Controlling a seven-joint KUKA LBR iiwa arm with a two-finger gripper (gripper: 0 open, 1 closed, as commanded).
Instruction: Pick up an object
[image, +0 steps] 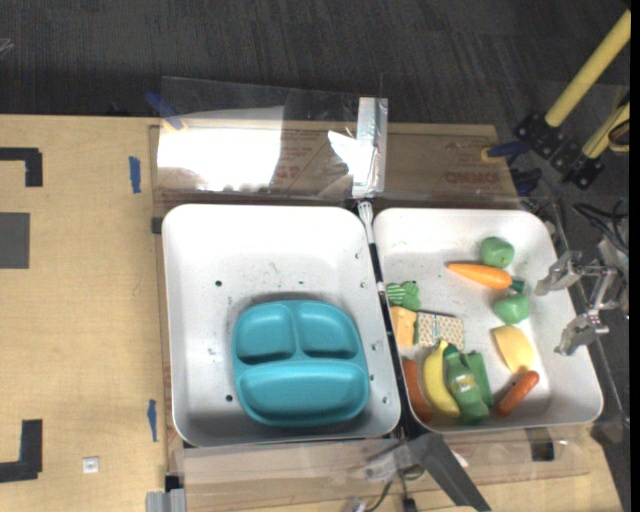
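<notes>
Overhead, a tan wooden bench (80, 330) fills the left and centre of the frame, with dark floor along the top. Two shallow white bins sit side by side on it, their inner rims touching.

The left bin (190, 250) is the larger shape in view. A teal divided tray (298, 362) lies in its lower half, with two small compartments above one long one.

The right bin (420, 235) sits centre right. A sheet of clear plastic (270, 150) stands behind both bins, catching glare, with a silver tape strip (369, 145) down its right edge. A yellow pole (598, 58) slants across the upper right corner. Metal fittings (585, 300) stand at the right bin's outer edge.

The objects to pick are small toy foods, all in the right bin. Along its lower edge lie a banana (438, 378) and a green carton (467, 380), touching, with a red-orange piece (417, 392) to their left and a red sausage (516, 390) to their right. A yellow wedge (513, 348) lies above the sausage. An orange carrot (480, 273) lies higher up, between a green ball (497, 251) and a green lump (511, 308). Near the inner rim are a patterned card (438, 328), a yellow-orange block (402, 325) and a small green piece (403, 294).

Whether the gripper is spread or pressed together cannot be told.
</notes>
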